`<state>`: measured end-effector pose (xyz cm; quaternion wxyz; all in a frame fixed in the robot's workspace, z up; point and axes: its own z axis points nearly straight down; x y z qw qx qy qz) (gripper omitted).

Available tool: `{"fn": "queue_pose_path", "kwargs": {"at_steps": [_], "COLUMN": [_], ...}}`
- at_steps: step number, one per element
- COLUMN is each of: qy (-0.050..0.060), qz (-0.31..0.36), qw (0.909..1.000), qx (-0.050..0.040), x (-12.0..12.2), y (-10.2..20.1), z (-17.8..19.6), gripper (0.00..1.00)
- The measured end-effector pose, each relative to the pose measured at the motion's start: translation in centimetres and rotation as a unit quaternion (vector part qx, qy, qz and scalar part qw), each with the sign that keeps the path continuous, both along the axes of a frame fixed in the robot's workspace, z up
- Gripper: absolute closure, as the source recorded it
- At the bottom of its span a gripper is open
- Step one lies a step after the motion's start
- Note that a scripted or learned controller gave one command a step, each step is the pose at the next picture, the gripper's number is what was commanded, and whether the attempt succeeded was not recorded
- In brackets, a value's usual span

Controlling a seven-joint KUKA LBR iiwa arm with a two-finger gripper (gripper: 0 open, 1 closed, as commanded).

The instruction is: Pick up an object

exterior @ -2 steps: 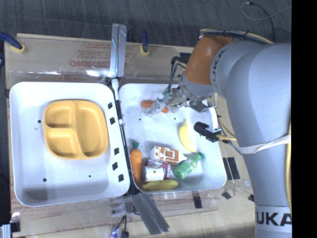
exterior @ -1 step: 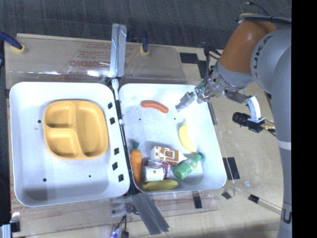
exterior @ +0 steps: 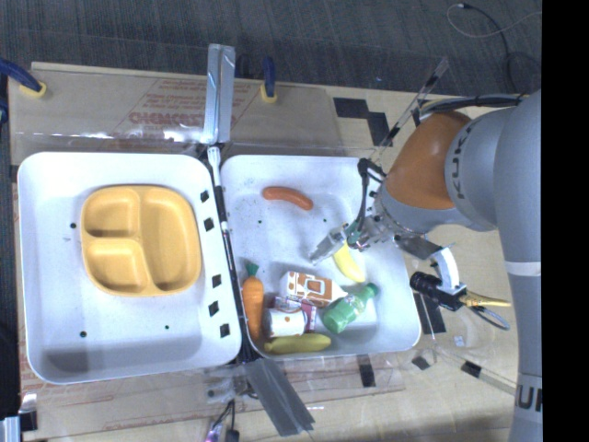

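Observation:
My gripper (exterior: 329,244) hangs low over the middle of the right bin (exterior: 241,180), reaching in from the right. Just below and right of it lies a yellow lemon-like piece (exterior: 350,264), very close to the gripper; I cannot tell whether they touch. An orange-red sausage (exterior: 287,196) lies apart toward the bin's back. Along the front sit a carrot (exterior: 253,308), a small orange-and-white carton (exterior: 308,287), a green bottle (exterior: 348,310), a white cup-like piece (exterior: 285,322) and a yellow banana (exterior: 297,343).
The left bin (exterior: 46,339) holds a yellow divided plate (exterior: 141,239). A metal divider post (exterior: 219,95) stands between the bins at the back. Blue clamps (exterior: 268,90) sit on the bench's back edge.

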<state>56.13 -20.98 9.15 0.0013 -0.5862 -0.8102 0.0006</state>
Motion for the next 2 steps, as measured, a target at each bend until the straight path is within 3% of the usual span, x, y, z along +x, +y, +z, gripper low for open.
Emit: {"fn": "queue_pose_path", "kwargs": {"at_steps": [1, 2], "qy": [0.0, -0.002], "qz": [0.002, 0.059], "qw": [1.0, 0.9982], "qx": [-0.0006, -0.0006], "x": [0.0, 7.6], "y": [0.0, 5.7], "z": [1.0, 9.7], "gripper": [1.0, 1.0]}}
